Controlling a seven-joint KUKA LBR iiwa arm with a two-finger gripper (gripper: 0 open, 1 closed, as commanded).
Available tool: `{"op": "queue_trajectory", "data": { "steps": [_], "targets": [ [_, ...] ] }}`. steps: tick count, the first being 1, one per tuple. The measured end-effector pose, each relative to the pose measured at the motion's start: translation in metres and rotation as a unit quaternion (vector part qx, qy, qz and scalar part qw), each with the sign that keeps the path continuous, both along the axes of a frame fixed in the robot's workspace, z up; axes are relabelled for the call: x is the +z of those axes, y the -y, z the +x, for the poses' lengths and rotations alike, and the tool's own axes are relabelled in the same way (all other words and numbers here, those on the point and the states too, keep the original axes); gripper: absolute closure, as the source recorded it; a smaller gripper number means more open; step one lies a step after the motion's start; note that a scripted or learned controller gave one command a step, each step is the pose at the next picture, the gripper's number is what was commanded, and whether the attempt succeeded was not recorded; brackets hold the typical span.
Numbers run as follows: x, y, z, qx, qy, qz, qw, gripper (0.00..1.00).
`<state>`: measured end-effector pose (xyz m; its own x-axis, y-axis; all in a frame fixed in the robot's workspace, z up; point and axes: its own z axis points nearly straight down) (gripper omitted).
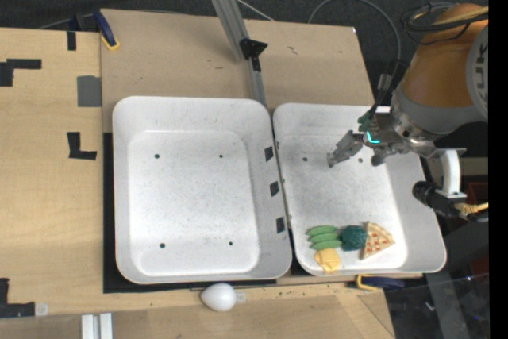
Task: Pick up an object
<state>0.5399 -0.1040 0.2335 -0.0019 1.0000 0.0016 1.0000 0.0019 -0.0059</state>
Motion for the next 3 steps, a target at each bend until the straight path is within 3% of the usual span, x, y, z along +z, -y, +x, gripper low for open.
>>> {"op": "queue_trajectory", "data": {
  "steps": [1,3],
  "targets": [
    [0.002,0.0,0.001,0.001,0.002,-0.0002,1.0,0.0],
    [-0.095,-0.013,-0.005,0.0,-0.001,-0.0004,1.0,0.0]
  ]
}}
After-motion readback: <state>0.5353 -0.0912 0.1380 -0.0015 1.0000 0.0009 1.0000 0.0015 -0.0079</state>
